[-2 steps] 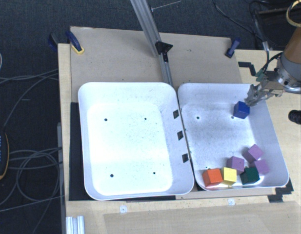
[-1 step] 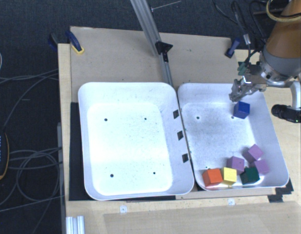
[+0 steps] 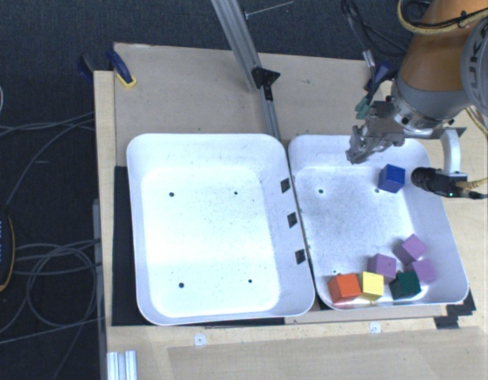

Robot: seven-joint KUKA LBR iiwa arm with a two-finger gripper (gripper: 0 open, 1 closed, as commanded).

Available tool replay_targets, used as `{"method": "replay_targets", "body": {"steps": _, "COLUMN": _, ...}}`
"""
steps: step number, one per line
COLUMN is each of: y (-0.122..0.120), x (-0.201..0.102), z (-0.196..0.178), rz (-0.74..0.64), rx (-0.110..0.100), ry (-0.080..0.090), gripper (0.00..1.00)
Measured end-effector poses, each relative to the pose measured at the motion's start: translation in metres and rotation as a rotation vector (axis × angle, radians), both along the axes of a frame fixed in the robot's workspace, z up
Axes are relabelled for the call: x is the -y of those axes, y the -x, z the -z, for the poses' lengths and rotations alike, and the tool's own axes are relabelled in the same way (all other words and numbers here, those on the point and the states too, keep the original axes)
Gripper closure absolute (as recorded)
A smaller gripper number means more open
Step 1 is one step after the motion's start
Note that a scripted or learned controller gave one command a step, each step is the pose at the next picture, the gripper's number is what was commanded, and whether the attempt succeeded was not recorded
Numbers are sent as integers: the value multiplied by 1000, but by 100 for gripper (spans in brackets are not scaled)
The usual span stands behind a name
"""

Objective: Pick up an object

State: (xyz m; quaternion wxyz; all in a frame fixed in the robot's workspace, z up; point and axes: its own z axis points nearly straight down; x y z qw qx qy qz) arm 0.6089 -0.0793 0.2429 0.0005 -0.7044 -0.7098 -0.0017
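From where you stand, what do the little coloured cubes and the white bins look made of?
Blue cube and the others: matte, maybe foam or painted wood; flat colour, no shine. Right bin and left bin: probably moulded plastic; rounded corners, slight sheen, dark speckles.

One camera is fixed high above the bench and looks down at a slant. It takes in both bins, the left bin and the right bin, with the arm at the right.

Bench under two bins (white)
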Motion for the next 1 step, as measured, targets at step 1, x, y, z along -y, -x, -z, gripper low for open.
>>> {"method": "replay_targets", "body": {"steps": 1, "y": -13, "x": -56, "z": 10, "rz": 0, "rx": -1, "ry": 1, "gripper": 100}}
